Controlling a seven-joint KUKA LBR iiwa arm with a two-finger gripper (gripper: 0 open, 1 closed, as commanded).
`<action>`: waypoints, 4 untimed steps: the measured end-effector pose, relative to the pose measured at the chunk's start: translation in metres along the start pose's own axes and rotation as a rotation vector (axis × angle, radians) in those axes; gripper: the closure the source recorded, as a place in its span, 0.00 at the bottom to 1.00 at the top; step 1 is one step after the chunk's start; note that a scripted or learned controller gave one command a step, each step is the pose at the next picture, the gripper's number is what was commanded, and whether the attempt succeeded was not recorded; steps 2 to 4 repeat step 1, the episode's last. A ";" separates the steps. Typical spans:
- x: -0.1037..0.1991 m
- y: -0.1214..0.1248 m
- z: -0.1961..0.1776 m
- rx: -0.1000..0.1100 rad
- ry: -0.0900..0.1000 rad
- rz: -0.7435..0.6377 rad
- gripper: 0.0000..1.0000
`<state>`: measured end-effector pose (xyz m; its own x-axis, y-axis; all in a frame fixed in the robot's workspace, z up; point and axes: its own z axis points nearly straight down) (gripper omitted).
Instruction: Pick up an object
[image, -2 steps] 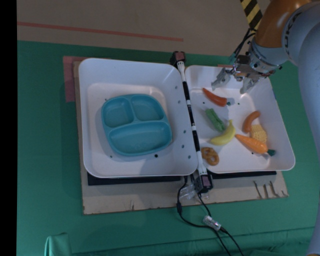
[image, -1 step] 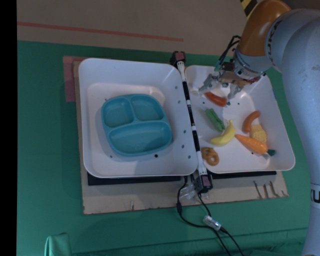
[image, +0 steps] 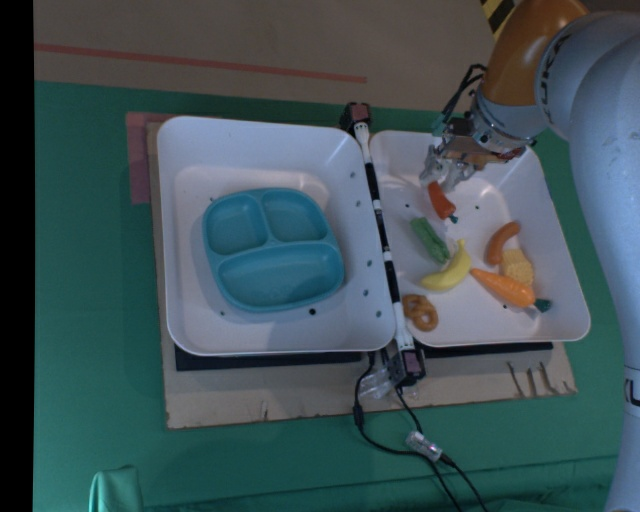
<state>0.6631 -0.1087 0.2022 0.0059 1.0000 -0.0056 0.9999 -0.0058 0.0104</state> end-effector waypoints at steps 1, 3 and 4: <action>0.030 -0.014 -0.096 0.006 0.004 -0.003 1.00; 0.030 -0.014 -0.096 0.006 0.004 -0.003 1.00; 0.030 -0.014 -0.096 0.006 0.004 -0.003 1.00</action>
